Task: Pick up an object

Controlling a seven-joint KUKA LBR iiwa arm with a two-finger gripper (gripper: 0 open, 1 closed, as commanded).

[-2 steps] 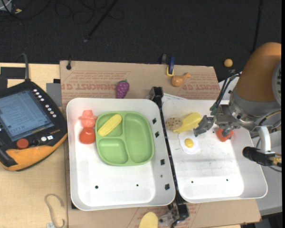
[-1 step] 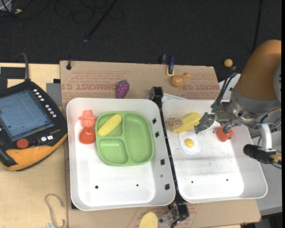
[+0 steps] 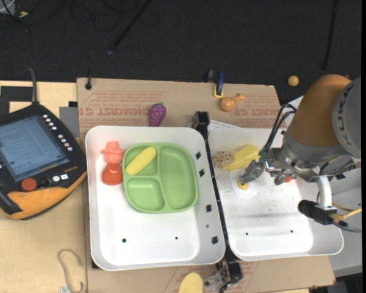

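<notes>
In the right bin [image 3: 280, 237], a yellow block-like toy [image 3: 244, 155] lies near the back left, with a round brown cookie [image 3: 222, 159] just to its left. A small white and yellow piece [image 3: 244, 187] sits on the bin floor right under my gripper [image 3: 251, 176]. The gripper hangs low over the bin's left part, just in front of the yellow toy. The grey arm with its orange band [image 3: 320, 118] reaches in from the right.
The left bin [image 3: 146, 243] holds a green divided plate [image 3: 171, 191] with a yellow corn cob [image 3: 139, 159] on it, and a red and pink figure [image 3: 112, 162] beside it. Behind the bins lie purple grapes [image 3: 157, 113] and an orange gourd [image 3: 230, 101]. A teach pendant [image 3: 24, 157] lies at the left.
</notes>
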